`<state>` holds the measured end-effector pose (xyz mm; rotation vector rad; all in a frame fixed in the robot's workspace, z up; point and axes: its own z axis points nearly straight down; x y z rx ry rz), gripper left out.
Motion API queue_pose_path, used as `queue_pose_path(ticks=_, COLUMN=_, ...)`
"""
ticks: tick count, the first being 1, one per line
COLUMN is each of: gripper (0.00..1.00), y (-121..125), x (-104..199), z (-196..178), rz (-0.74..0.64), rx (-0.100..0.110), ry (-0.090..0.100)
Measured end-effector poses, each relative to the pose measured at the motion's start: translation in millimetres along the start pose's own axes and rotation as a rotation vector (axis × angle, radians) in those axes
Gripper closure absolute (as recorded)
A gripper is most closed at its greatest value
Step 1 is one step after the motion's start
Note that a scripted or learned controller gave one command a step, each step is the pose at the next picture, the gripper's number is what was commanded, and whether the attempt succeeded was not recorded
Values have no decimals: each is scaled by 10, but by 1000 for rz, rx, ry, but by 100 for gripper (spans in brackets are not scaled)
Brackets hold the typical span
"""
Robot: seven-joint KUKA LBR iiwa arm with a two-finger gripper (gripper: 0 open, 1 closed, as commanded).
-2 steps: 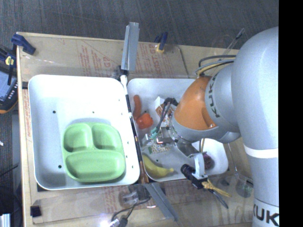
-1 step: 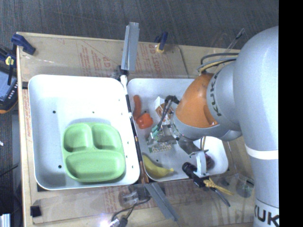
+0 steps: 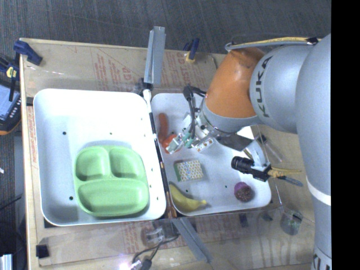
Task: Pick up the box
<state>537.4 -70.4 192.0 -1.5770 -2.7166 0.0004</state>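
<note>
Camera view: right bin (image 3: pixel 256 202) holds box (image 3: pixel 188 170) (beside banana (image 3: pixel 187 199)).

Your arm (image 3: pixel 292 89) reaches in from the right, its broad grey link sweeping across the upper right of the view and its orange band (image 3: pixel 236 86) bulging just above the wrist. From there the wrist points down and to the left, ending in your gripper (image 3: pixel 188 141), which hangs low at the left end of the arm.
</note>
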Motion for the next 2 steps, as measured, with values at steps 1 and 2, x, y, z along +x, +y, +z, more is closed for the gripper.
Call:
queue_pose_path(ticks=1, gripper=100, y=-110, x=306, z=-24, rz=404, rx=4, ry=3)
queue_pose_path(ticks=2, gripper=0, y=-110, x=307, z=-23, rz=404, rx=5, ry=4)
